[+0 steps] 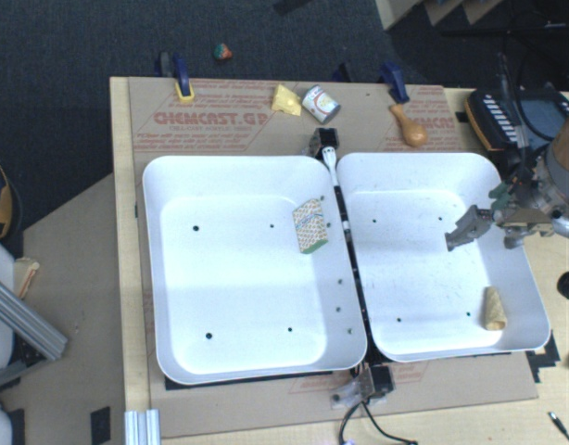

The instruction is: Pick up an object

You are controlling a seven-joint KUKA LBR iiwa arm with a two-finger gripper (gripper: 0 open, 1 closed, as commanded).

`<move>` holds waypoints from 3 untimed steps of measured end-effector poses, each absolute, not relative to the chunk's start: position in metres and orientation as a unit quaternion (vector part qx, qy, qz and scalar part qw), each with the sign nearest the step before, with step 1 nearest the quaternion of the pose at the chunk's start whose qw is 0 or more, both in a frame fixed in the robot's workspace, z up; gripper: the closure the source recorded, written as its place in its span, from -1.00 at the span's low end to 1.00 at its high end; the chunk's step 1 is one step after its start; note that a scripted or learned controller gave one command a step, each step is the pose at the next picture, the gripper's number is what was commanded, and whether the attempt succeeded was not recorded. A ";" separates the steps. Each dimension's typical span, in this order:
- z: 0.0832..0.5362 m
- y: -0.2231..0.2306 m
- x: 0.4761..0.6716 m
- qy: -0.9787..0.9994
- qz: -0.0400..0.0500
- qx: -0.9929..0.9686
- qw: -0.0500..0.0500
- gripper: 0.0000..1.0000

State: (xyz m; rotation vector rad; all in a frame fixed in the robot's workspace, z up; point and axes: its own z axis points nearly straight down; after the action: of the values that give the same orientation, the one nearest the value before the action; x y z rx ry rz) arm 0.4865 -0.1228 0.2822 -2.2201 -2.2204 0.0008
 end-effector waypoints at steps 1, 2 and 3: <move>0.535 -0.115 0.480 -0.708 -0.006 -0.706 -0.009 -1.00; 0.537 -0.115 0.480 -0.708 -0.001 -0.707 -0.003 1.00; 0.361 -0.124 0.530 -0.707 0.005 -0.707 0.006 1.00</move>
State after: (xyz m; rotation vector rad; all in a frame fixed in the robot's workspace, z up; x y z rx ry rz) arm 0.5301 -0.1235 0.3606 -2.2133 -2.2115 0.0148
